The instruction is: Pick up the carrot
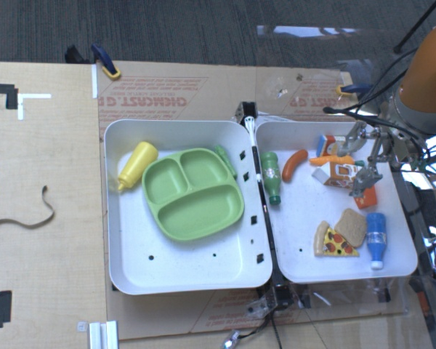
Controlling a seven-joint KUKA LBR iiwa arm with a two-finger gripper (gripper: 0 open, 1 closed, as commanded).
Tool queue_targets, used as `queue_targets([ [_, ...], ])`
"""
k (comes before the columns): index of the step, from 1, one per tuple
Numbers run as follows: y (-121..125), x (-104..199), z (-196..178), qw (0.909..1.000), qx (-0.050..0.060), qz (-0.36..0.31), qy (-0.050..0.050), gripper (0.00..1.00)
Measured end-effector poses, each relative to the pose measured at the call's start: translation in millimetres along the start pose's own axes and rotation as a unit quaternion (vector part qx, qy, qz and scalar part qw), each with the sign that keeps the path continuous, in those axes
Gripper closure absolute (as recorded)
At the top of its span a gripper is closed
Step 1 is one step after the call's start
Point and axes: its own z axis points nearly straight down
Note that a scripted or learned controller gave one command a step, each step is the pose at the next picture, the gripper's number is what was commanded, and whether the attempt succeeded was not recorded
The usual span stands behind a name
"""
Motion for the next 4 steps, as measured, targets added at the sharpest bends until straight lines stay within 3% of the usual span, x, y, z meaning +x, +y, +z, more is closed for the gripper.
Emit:
queue_targets([
  [1,-13.2,-55.8,111.8,0.999,0.0,-0.044,-0.001,0.0],
  [2,-9.0,-60.0,97.3,0.9989,-0.002,-0.046,-0.007,1.0],
  [3,-9.4,-60.1,97.2,0.9989,-0.002,-0.046,-0.007,0.0],
  [4,-41.6,-64.4,114.8,0.9998,-0.005,0.018,0.01,0.0],
])
